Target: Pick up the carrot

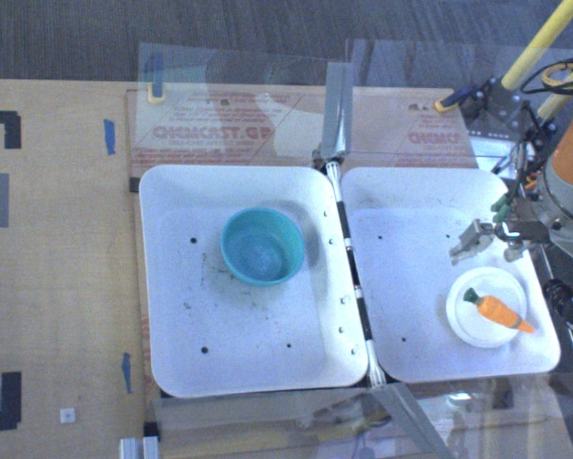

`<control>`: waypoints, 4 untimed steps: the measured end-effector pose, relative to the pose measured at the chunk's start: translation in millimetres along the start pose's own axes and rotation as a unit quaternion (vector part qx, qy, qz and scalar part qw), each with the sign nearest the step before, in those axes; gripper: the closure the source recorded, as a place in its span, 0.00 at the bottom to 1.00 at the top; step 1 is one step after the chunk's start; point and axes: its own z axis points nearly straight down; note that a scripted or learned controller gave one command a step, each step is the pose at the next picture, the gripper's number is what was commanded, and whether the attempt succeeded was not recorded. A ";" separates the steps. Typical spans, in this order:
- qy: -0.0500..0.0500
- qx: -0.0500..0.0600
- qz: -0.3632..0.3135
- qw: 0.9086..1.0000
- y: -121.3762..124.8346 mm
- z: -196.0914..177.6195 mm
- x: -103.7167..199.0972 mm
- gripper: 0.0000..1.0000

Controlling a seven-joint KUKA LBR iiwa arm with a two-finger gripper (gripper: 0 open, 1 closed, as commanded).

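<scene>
Toward the near right corner of the right bin (401, 208) lay the carrot (498, 311), resting on a small white plate (464, 325). My claw (487, 238) hung just above it in the picture, farther from the camera, its fingers spread and holding nothing. The carrot's long axis ran slantwise, green top toward the bin's middle, orange tip toward the right wall, so I judged my fingers had to straddle that slant.

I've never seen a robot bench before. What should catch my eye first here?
Probably the bright orange carrot, lying on a small white plate in the right bin. Next, the teal bowl sitting alone in the left bin. Just above the plate, the arm's tool hangs over the right bin, apart from the carrot.
</scene>
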 end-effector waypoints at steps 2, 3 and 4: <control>0.000 0.000 0.108 0.994 -21.9 145.4 -72.1 0.00; -0.001 -0.001 0.013 1.000 -27.7 129.3 -75.0 0.00; 0.001 -0.002 -0.058 0.998 -25.3 164.3 -75.6 0.00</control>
